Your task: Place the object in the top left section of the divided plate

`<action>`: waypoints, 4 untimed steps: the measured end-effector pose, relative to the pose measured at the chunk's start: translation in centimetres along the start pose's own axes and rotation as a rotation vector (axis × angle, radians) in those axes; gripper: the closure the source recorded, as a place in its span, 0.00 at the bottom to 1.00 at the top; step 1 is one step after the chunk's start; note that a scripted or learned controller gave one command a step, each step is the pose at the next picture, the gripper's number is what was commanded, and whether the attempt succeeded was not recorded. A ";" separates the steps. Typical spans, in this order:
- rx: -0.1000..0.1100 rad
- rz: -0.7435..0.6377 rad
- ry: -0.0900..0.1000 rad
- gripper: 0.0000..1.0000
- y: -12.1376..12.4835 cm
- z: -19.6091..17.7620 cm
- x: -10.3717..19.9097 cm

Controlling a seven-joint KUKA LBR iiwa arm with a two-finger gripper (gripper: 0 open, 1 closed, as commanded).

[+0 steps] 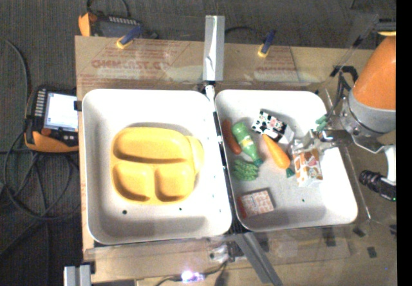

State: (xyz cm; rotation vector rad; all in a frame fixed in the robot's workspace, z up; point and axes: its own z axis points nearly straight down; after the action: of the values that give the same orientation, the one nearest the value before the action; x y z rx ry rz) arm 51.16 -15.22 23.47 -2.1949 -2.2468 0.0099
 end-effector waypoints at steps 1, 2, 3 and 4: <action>-0.002 -0.148 0.002 1.00 0.5 -4.9 7.9; 0.000 -0.267 0.003 1.00 -2.5 -2.6 13.9; 0.001 -0.434 0.003 1.00 -2.1 0.6 18.1; 0.001 -0.375 0.003 1.00 -2.3 1.9 26.1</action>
State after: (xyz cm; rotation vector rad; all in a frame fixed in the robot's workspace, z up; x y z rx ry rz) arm 48.28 10.81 21.46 -1.7353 -2.6136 0.0081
